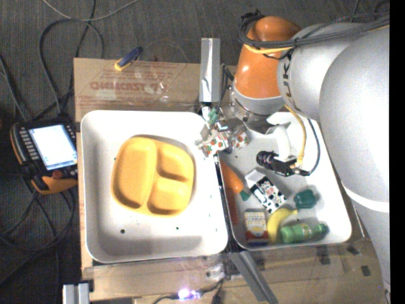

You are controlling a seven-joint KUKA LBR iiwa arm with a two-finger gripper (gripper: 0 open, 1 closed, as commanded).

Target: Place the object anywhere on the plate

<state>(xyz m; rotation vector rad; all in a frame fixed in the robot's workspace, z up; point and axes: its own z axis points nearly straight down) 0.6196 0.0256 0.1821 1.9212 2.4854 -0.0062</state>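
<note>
Right bin (345, 223): I count a carrot (233, 181) by its left wall, a black-and-white patterned box (268, 194), a small yellow carton (255, 222), a banana (279, 220), a green bottle (304, 232) lying on its side, and a dark green piece (305, 199) near the right.
Left bin (95, 233): it carries the yellow plate (154, 175), a sectioned tray-like plate with three compartments, sitting a little above the bin's middle.
Around the bench: a cardboard sheet (130, 84) lies behind the left bin with a blue-and-yellow tool (128, 57) on it; a teach pendant (47, 152) with a lit screen sits to the far left, cables on the floor.
In the way: the shared wall between the two bins lies between the gripper and the plate; I see no other thing on that path.
Gripper (216, 126): it hangs over the gap between the bins, at the right bin's upper left corner, clenched on the crumpled wrapper (218, 140).
Object versus gripper: the wrapper sits at the fingertips, spreading just below them.
Object versus plate: it is just off the plate's upper right corner, apart from it.
Object's look: crinkled, white with red and green print, irregular in outline.
</note>
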